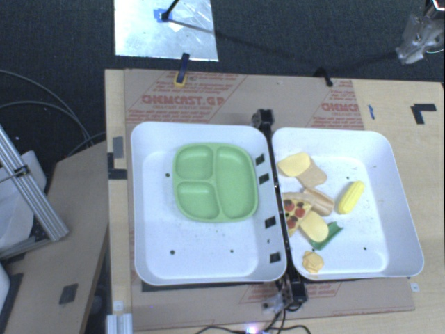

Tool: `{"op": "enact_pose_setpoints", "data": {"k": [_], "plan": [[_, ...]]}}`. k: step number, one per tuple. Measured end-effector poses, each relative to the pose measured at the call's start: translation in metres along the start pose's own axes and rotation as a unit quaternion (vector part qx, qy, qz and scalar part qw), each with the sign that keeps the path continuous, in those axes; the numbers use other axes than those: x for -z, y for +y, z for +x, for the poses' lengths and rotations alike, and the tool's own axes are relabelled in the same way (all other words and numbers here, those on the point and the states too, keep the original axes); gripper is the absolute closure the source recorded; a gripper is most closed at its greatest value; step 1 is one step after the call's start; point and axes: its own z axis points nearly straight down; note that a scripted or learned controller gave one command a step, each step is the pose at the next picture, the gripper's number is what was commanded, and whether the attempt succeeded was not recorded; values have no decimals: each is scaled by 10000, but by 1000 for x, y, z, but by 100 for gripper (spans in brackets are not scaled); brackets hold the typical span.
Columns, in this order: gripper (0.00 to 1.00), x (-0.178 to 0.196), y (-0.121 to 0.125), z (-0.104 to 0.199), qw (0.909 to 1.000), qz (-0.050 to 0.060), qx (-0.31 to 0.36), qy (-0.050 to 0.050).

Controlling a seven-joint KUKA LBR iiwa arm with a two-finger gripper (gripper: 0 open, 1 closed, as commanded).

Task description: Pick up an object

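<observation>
The right bin [396, 186] holds several toy foods. A yellow rounded piece [294, 164] lies beside a tan slice [313, 177] at the upper left. A yellow corn cob [350, 196] sits near the middle, with a hot dog [318, 200] and a pizza slice [295, 211] to its left. Below them a pale yellow piece [314, 226] rests on a green leaf [334, 231], and a small yellow lump [312, 261] lies by the front wall. My gripper [419, 39] hangs at the top right corner, far beyond the bins and well away from every object.
A green divided plate [214, 183] lies in the left bin [153, 242]. Black clips run along the shared wall between the bins [272, 186]. A shiny metal sheet [165, 19] lies on the dark floor beyond the bench. An aluminium frame [28, 186] stands at the left.
</observation>
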Motion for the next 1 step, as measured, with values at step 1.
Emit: {"op": "enact_pose_setpoints", "data": {"k": [1], "plan": [[100,0,5,-36,10000,-1,2,1]]}}
